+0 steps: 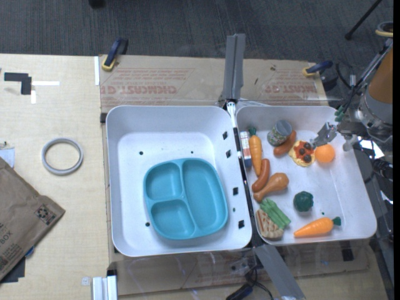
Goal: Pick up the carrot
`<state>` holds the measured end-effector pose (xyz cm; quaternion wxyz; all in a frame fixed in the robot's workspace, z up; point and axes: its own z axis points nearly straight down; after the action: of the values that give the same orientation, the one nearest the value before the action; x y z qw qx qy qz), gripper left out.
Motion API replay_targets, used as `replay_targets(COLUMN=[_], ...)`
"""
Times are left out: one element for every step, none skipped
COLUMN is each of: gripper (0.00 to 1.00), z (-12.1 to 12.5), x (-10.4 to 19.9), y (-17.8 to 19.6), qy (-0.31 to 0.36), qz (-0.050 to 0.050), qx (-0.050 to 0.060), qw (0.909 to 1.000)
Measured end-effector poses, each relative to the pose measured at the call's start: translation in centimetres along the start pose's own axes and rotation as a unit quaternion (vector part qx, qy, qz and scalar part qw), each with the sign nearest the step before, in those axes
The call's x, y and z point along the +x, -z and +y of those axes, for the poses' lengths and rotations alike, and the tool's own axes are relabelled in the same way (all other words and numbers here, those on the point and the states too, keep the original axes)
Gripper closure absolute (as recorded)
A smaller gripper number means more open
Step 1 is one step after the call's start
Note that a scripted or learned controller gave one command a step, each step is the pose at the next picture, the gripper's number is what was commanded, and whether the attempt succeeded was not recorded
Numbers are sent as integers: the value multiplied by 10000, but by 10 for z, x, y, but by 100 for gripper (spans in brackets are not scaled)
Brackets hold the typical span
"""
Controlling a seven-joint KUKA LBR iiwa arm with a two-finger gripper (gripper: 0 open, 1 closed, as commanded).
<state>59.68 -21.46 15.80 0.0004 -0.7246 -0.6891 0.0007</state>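
Note:
An orange carrot (314,227) with a green stem end lies near the front right corner of the right bin (355,186). A second, smaller carrot-like piece (255,148) stands against that bin's left wall. My gripper (336,137) hangs over the bin's back right part, just above and right of an orange fruit (324,154). Its two grey fingers are spread, with nothing between them. The gripper is well behind the front carrot and touches neither carrot.
The right bin also holds a small can (282,130), a pizza slice (304,153), a sausage (260,173), a drumstick (272,184), broccoli (304,200) and a sandwich (269,224). A blue divided plate (185,197) lies in the left bin (125,167).

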Motion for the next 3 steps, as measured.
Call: replay_targets(gripper=[0,100,0], z=[41,42,42], x=[16,15,16], y=[-67,-57,-57], qy=[-926,-907,-907], qz=[-4,-16,-15], qx=[-5,-10,-9], qw=[9957,9959,9959])
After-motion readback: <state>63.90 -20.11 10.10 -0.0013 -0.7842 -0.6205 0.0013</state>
